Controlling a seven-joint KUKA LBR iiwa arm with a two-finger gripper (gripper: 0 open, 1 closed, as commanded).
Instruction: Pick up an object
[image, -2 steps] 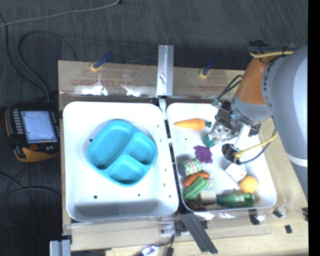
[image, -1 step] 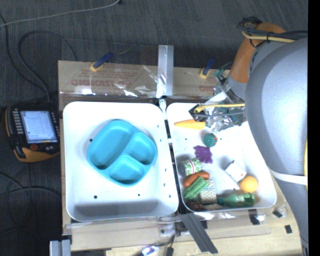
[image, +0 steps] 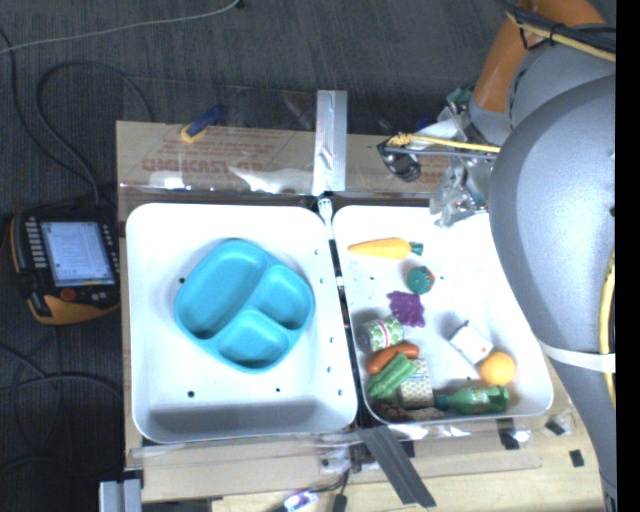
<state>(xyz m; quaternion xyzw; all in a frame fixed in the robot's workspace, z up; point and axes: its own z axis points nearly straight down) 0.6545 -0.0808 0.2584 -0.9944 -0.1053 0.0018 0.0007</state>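
Camera view: we are seeing the grey arm (image: 565, 200) covering the right bin's (image: 500, 285) far edge; its gripper (image: 455, 200) is hanging at the upper rim, its state impossible to tell. Toy carrot (image: 378, 247), purple grapes (image: 406, 307), orange (image: 497, 369) are lying inside; a blue tray (image: 245, 303) is occupying the left bin (image: 150, 330).

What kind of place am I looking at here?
Most likely a robotics lab bench: a grey robot arm reaches over two white bins, toy food such as a carrot fills one, and a control pendant lies alongside.
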